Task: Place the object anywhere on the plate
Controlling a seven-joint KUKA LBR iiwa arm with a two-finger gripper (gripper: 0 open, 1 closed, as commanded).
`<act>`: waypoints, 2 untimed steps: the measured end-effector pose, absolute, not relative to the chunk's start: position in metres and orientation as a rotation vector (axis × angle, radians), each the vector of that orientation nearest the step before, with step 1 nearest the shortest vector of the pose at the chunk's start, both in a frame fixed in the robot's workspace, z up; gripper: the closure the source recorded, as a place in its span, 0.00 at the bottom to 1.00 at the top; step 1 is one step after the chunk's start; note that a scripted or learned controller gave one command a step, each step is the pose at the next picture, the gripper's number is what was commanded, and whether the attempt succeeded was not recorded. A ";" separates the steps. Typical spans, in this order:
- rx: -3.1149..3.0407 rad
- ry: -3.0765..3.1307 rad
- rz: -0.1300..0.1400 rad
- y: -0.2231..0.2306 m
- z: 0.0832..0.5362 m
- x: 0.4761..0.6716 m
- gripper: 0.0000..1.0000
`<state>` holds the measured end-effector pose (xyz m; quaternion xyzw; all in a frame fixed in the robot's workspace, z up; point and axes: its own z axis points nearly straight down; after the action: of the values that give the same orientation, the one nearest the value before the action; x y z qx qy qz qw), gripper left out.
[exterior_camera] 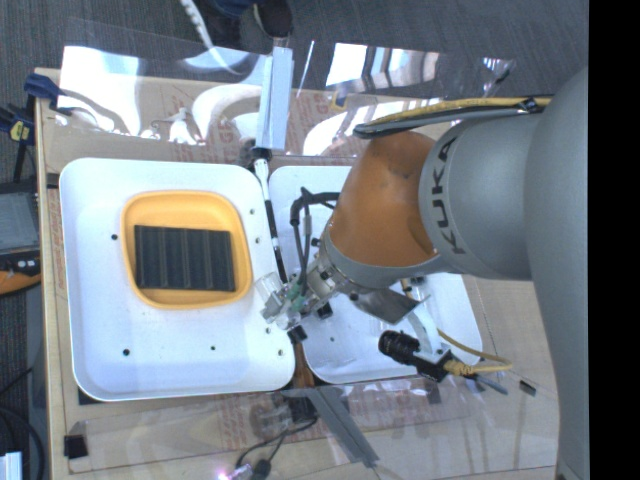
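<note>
A yellow plate with a dark ribbed centre lies in the left bin, toward its back. My gripper hangs over the ridge between the two bins, near the left bin's right front corner and to the right of the plate. At its tip there is a small clear and greenish bit. I cannot make out whether that is a held object or part of the tool. The orange wrist band and grey arm cover most of the right bin.
A black cylinder with a yellow cable juts from the wrist over the right bin's front. A metal bar stands behind the bins. Clear shields edge the bench. A person's shoes are beyond the back edge.
</note>
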<state>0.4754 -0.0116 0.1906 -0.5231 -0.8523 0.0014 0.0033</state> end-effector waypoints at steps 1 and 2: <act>-1.642 -2.671 0.004 -0.012 0.191 0.476 0.00; -1.638 -2.671 0.007 -0.012 0.200 0.476 1.00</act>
<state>0.4760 -0.0125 0.1999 -0.5227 -0.8525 0.0021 0.0042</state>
